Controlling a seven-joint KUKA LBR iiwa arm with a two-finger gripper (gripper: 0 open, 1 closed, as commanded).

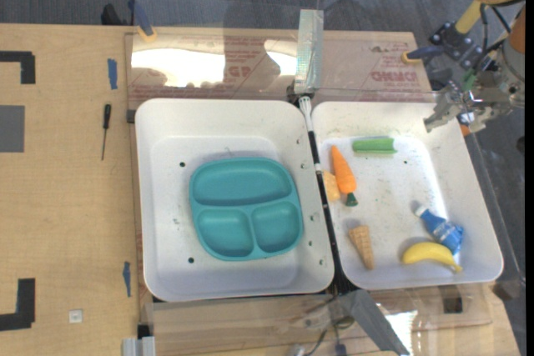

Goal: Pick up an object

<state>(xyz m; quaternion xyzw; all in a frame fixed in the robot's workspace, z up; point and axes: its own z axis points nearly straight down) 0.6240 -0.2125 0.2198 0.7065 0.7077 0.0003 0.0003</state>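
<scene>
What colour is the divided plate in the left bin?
Teal, a blue-green, all over the divided plate; the camera view shows it clearly in the left bin.

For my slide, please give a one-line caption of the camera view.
Teal tray in left bin; carrot, banana and cone in right bin.

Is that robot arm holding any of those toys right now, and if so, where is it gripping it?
No. The gripper hangs over the right bin's upper right corner with nothing in it. The banana, carrot and the other toys all lie loose in the bin.
</scene>
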